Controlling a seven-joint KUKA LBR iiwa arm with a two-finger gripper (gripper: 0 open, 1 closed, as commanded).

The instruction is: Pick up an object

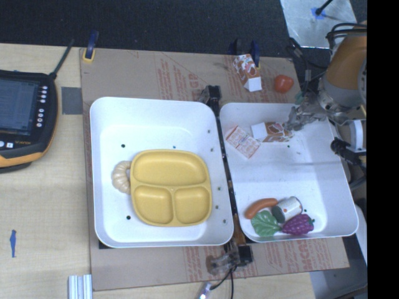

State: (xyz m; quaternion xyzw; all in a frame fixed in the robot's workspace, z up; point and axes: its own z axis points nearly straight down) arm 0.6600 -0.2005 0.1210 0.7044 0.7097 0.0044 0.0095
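My gripper (290,127) hangs low over the far part of the right bin (324,167), at the right end of a small white and brown carton (268,131) that lies on the bin floor. I cannot see whether it grips the carton. Just left of the carton lies a flat red and white packet (242,141). At the bin's near edge sit an orange sausage (259,207), a green leafy piece (266,223), a small can (288,208) and purple grapes (299,225), all bunched together.
The left bin (109,136) holds a yellow divided plate (169,187) with a beige ridged object (121,176) against its left side. Behind the right bin, on the cardboard, stand a small carton (247,71) and a red ball (283,83). A control tablet (22,114) lies far left.
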